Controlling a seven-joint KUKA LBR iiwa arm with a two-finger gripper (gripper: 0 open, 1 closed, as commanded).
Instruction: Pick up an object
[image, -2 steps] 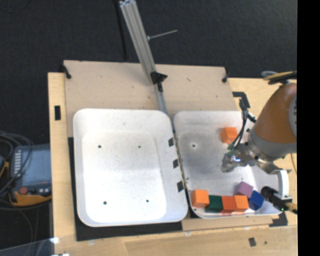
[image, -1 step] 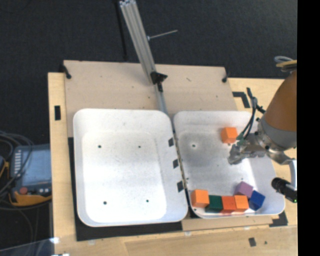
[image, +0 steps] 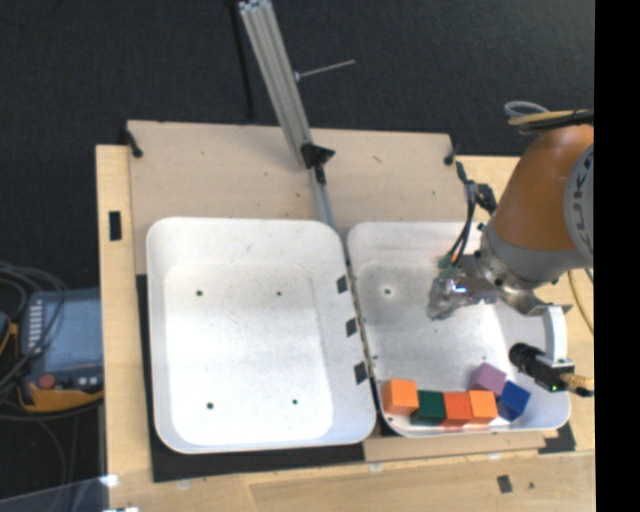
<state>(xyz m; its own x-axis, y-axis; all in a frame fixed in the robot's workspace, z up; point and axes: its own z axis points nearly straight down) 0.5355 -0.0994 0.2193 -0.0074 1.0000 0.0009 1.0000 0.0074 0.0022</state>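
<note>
Several blocks lie along the near edge of the right bin (image: 400, 250): an orange block (image: 402, 395), a dark green one (image: 431, 406), two more orange ones (image: 470, 406), a purple one (image: 490, 378) and a blue one (image: 513, 399). My gripper (image: 446, 297) hangs over the middle of the right bin, well above and behind the row of blocks. The grey arm with its orange band (image: 545, 200) comes in from the right. Nothing shows between the fingers.
The left bin (image: 250, 330) lies beside the right one, joined by black clips at the shared rim. A slanted metal rail (image: 285, 85) runs from the top down to the bins' junction. A control pendant (image: 55, 345) sits off the bench at left.
</note>
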